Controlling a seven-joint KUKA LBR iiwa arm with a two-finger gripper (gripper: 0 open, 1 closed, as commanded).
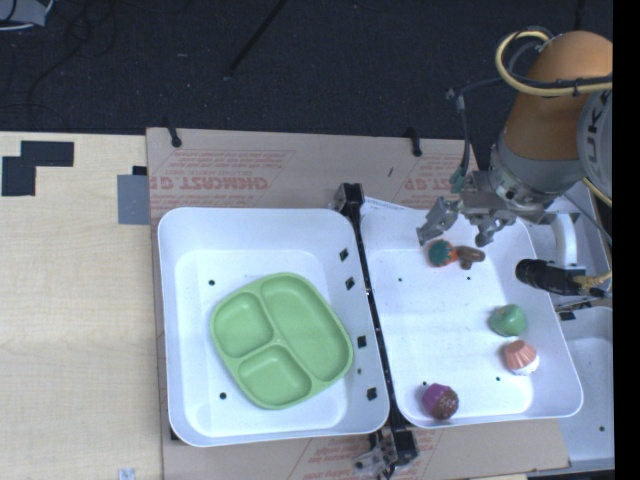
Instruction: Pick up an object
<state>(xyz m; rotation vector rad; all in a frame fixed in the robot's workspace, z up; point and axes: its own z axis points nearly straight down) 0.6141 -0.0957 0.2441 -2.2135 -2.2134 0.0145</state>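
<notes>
Mirrored red print on cardboard sheet (pixel 262 173) unreadable; left white bin (pixel 190 238): one green three-compartment plate (pixel 281 340); right white bin (pixel 555 388): four small toys; two-finger gripper (pixel 462 230) open, empty

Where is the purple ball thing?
The purple ball lies in the right bin, at its near edge, left of the pink cupcake-like toy and far from the end effector.
</notes>
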